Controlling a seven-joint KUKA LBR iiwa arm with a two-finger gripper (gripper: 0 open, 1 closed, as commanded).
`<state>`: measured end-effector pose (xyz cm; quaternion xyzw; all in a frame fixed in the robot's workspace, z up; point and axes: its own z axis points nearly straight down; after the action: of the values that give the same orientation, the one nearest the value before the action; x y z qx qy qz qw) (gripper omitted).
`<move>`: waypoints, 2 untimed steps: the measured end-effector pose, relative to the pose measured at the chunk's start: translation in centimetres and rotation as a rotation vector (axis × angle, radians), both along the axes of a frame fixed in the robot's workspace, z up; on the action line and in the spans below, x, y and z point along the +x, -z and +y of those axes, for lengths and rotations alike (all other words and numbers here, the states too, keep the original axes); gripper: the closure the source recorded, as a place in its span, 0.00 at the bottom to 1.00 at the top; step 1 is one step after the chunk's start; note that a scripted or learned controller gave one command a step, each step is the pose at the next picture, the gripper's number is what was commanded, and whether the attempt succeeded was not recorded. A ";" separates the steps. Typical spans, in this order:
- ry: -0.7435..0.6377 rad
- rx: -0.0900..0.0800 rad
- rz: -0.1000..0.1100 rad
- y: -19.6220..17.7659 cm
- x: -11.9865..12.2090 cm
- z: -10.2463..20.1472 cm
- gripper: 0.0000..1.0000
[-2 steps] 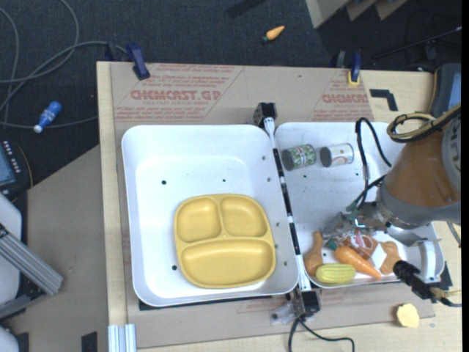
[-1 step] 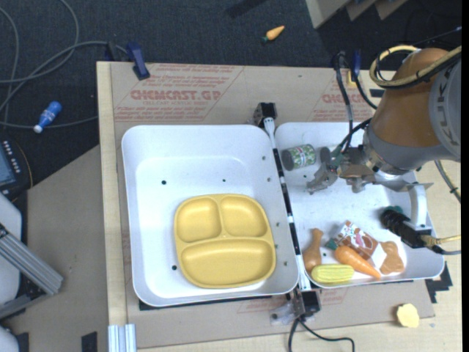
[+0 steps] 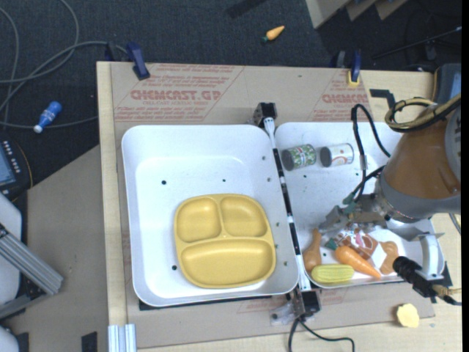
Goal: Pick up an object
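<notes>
Nearest the camera, along the table's front edge, a small yellow piece lies outside the bins at the right.

Left to right:

1. On the dark floor to the left of the table, a small blue bottle lies on its side.
2. Left bin: white and shallow. A yellow divided plate with three compartments sits in its front half, flat on the bin floor.
3. Right bin: a small green can and a clear shaker lie on their sides near the back wall, just beside each other. In the front corner lies a cluster of toy food: a corn cob against the front wall, an orange carrot just behind it, and a brown piece at the left of the group.
4. Arm: it enters from the right, orange band uppermost. The claw sits directly above the food cluster, close to the carrot. Whether the claw is open or closed, or has hold of anything, cannot be determined.
</notes>
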<state>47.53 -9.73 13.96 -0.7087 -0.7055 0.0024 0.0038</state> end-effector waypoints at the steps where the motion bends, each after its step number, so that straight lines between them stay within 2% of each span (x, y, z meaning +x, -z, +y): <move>1: -0.003 -0.005 -0.015 3.8 0.5 0.2 0.00; 2: -0.002 0.000 -0.009 5.6 4.0 -9.8 0.00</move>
<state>51.51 -19.55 8.34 -0.7079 -0.7063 -0.0007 0.0008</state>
